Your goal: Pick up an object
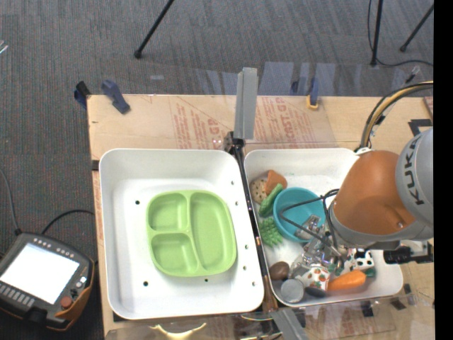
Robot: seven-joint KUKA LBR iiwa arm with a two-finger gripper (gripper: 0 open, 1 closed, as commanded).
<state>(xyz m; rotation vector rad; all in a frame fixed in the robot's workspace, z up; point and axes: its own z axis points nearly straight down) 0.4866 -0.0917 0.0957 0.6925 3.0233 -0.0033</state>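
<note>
Hovering tool [317,250], orange carrot [347,281] just beside

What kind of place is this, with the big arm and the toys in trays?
Most likely a robotics lab, not a home or factory. A grey and orange arm reaches over two white bins on a plywood bench, tripod legs stand on carpet, and a handheld control screen lies beside the bench.

End effector [316,250] low in right bin [311,158] — amid toys.

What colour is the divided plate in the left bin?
Light green, clearest in the camera view.
</note>
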